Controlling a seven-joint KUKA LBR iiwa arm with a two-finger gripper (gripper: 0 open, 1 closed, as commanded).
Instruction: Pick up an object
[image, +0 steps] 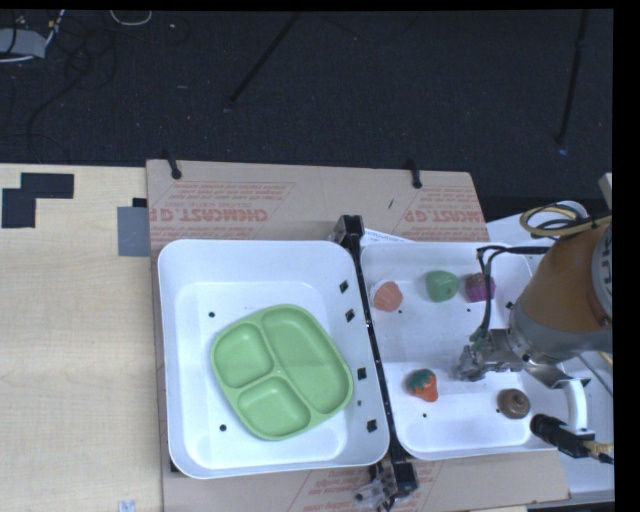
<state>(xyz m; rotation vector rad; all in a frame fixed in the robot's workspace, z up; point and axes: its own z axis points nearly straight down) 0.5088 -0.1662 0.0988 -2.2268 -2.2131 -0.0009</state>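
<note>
My gripper (472, 365) is low in the right bin (440, 440), just right of a small red-orange object with a green top (423, 384). A pale orange object (387, 296) lies near the bin's left wall. A green object (440, 285) and a purple one (477, 288) sit toward the back. A brown round object (514, 403) rests near the front right, under the arm. The wrist and orange band (560, 290) hide the fingers' spacing, and nothing shows between them.
The left bin (190, 290) holds a green divided plate (281, 371). A black divider (365, 340) runs between the bins. Cardboard (300, 200) lies behind them, and cables (555, 215) loop at the right.
</note>
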